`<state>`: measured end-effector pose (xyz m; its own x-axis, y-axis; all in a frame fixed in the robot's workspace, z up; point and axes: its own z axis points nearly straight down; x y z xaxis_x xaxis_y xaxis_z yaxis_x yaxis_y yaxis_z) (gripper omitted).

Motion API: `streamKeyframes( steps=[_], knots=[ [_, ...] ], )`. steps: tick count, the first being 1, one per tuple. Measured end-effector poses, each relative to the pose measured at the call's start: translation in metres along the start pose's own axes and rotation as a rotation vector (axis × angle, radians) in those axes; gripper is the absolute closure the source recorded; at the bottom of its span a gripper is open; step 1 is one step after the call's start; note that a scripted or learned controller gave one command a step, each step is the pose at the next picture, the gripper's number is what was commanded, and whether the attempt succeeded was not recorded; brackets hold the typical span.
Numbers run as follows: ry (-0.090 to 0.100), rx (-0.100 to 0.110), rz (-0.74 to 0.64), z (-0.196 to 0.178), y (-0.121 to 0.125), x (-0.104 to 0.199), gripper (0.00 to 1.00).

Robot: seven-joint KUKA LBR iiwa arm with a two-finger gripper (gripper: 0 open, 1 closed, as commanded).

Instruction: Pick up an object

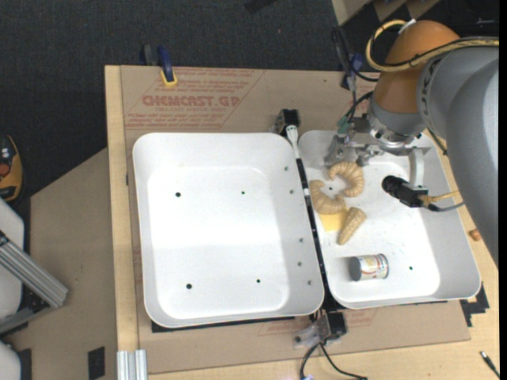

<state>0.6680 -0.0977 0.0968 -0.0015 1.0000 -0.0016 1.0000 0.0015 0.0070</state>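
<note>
The right bin point(444, 279) holds several small items. A tan curved croissant-shaped piece point(348, 177) lies near its back left. Just in front of that are a second tan pastry piece point(325, 198), a tan ridged cone point(351, 225) and a flat yellow piece point(327, 222). A short silver can with a dark end point(370, 267) lies on its side near the front. My gripper point(347, 149) is low over the bin's back left, right at the far edge of the curved piece. I see nothing lifted in it.
The left bin point(150, 212) sits beside the right one, with a dark divider strip point(305, 204) between them. Both rest on a brown board point(190, 93). The grey arm with its orange band point(416, 54) comes in from the upper right.
</note>
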Motion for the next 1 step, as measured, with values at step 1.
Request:
streamKeyframes(
  steps=[1],
  knots=[
    [0.003, -0.004, -0.007, -0.0954, 0.0015, 0.0779, 1.0]
  ],
)
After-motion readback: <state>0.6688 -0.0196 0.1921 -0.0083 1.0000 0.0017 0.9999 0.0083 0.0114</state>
